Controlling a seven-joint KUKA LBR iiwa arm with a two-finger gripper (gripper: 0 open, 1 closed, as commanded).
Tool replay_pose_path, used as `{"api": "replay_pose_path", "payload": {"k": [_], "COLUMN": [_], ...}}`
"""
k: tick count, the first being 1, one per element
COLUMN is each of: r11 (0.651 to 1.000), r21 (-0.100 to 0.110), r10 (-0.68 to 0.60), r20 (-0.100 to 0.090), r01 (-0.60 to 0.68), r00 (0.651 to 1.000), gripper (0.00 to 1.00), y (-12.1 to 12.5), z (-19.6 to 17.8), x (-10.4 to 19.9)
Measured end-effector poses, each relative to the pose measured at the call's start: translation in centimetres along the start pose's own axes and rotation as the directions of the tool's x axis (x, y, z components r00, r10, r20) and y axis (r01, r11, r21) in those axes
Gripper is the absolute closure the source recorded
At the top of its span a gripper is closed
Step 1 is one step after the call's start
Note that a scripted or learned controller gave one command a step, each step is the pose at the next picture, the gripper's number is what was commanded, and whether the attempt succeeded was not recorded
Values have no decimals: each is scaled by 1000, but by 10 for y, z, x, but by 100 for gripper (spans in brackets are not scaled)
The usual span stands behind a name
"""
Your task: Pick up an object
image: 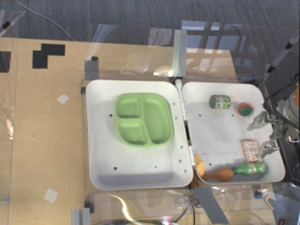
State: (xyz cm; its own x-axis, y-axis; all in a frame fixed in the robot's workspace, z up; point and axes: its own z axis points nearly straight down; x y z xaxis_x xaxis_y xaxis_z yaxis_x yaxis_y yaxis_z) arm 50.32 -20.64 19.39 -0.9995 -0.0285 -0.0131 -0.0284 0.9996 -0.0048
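Nearest me, a green plastic bottle [249, 169] lies at six o'clock in the right-hand white bin [220, 135], a small pink packet [250, 150] above it, and the end effector [268, 134], fingers apart and empty, hovers at three o'clock, likely needing to descend and close.

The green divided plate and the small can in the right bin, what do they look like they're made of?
Green divided plate: probably molded plastic, one even matte green, with soft rounded compartment walls. Small can: likely metal with a greenish printed label, going by the grey end, though it is too small to be sure.
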Motion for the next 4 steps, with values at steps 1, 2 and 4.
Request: {"api": "replay_pose_path", "payload": {"k": [1, 2, 4], "r11": [994, 994, 892], "r21": [1, 6, -2], "r10": [-109, -113, -453], "r20": [4, 17, 3], "r01": [109, 112, 453], "r00": [994, 993, 892], "gripper": [0, 100, 100], "y": [-1, 0, -2], "z": [104, 89, 106], "x": [-35, -40, -148]}}
